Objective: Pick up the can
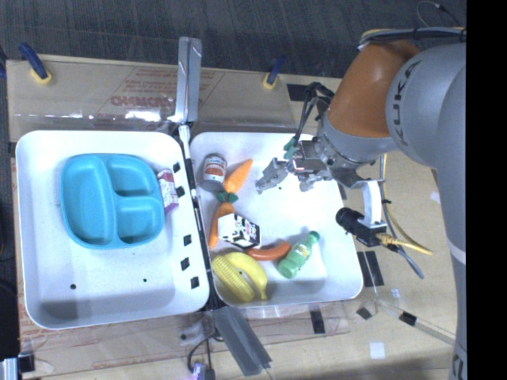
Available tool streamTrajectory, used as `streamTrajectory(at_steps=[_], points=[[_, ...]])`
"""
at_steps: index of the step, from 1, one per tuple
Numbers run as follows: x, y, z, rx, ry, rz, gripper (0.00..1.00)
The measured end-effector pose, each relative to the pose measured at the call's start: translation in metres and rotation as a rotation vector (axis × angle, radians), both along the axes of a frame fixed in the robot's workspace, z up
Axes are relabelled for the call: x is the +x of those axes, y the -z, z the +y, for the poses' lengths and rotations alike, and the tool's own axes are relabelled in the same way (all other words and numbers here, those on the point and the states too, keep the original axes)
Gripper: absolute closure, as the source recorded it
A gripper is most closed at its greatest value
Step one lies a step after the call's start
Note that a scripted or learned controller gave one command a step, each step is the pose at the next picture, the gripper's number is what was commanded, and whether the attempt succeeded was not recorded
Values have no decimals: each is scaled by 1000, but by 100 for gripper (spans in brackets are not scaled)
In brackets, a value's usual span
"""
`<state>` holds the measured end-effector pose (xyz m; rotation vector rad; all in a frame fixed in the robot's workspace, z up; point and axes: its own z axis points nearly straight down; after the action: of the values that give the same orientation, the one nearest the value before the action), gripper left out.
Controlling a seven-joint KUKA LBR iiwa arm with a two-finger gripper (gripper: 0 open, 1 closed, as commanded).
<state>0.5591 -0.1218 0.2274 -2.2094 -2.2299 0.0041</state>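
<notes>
Can (214,169) is seen lying at the right bin's (339,287) upper left corner (beside a carrot (238,176)); claw (273,176) is held nearby, fingers apart, nothing gripped.

Even, bright overhead light — white bins (47,291) slightly glaring, shadows soft, focus mildly grainy.

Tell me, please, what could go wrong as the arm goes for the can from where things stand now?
The can sits tight against the right bin's left wall, with a carrot leaning beside it, so a finger may find no room or catch the carrot instead. The gripper hovers apart from the can, over bare bin floor, and closing there would grasp nothing. A sideways push could also roll the can toward the black-and-white carton.
</notes>
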Motion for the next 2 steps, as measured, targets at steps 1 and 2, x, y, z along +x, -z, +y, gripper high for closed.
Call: streamTrajectory(at_steps=[1, 2], points=[[25, 138, 17, -1, 216, -1, 0], [48, 137, -35, -1, 437, -3, 0]])
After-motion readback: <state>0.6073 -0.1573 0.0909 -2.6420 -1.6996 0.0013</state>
